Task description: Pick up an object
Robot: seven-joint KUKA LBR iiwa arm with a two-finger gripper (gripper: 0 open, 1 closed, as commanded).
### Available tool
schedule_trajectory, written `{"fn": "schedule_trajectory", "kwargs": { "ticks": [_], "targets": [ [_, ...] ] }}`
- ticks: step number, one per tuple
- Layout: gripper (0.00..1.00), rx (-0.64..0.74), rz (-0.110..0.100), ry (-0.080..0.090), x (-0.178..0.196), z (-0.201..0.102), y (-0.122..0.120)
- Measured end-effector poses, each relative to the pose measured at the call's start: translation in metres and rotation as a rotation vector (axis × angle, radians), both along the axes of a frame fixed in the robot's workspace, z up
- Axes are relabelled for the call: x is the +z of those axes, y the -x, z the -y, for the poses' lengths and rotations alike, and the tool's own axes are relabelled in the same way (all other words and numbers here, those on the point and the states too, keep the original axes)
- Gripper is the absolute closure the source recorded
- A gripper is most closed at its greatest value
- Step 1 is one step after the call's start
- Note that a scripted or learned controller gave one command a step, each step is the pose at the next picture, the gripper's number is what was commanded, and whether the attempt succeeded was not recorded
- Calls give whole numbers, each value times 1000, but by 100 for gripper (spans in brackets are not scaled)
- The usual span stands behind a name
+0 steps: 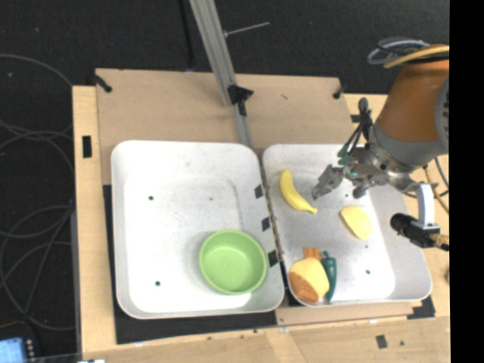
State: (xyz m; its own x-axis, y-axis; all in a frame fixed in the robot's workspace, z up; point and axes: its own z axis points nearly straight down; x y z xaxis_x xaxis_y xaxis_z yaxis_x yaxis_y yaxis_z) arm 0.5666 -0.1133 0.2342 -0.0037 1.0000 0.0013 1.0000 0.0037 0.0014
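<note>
A dark floor with loose black cables lies around the tan bench (189, 108), and a grey metal post (215, 44) slants down across the bench's back edge toward the seam between the two bins. On the bench the left bin (166, 172) and the right bin (378, 278) sit side by side, their inner rims touching.

The arm (416, 104), with its orange band showing broad and rounded, leans in from the right above the right bin's far corner. Below it the gripper (344, 186) hangs over the back half of that bin with its two fingers spread apart, one toward the banana and one toward the right, and nothing sits between them.

In the left bin a green bowl (233, 261) rests upright near the front right corner. In the right bin a yellow banana (295, 193) lies near the left wall, just beside the gripper's left finger. A pale yellow chunk (357, 222) lies near the middle, below the gripper. At the front left corner an orange rounded piece (308, 278) sits against a small green item (330, 269).
</note>
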Motion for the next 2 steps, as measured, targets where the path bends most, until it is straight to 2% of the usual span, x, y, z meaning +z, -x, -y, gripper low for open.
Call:
{"fn": "schedule_trajectory", "kwargs": {
  "ticks": [1, 2],
  "targets": [
    [0, -1, 1, 0, 0, 0, 0],
    [0, -5, -6, 3, -59, 10, 2]
  ]
}}
